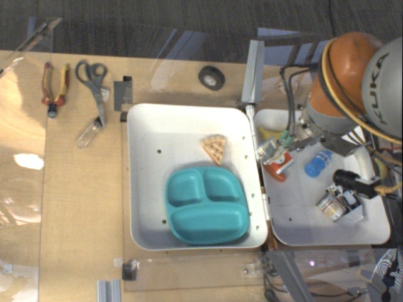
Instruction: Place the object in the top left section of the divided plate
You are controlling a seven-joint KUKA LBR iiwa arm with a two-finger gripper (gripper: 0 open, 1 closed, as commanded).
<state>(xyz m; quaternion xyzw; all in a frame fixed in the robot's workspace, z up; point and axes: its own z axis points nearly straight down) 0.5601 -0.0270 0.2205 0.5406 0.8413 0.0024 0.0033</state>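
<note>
Pincer: your pincer [272,153] hung low over the right bin's [378,231] left edge, just above a red object [279,165]; you could not tell its state.
Object: a tan waffle-patterned wedge [215,147] lay in the left bin [148,168], just beyond the plate's far edge.
Plate: the teal divided plate [206,205] sat in the left bin.
Bench: scissors [94,87] and pliers [53,88] lay at the far left.

Pliers [53,88], scissors [94,87] and a tape roll [211,77] lie on the far bench; a blue bottle [318,163] sits in the right bin [327,234].
</note>
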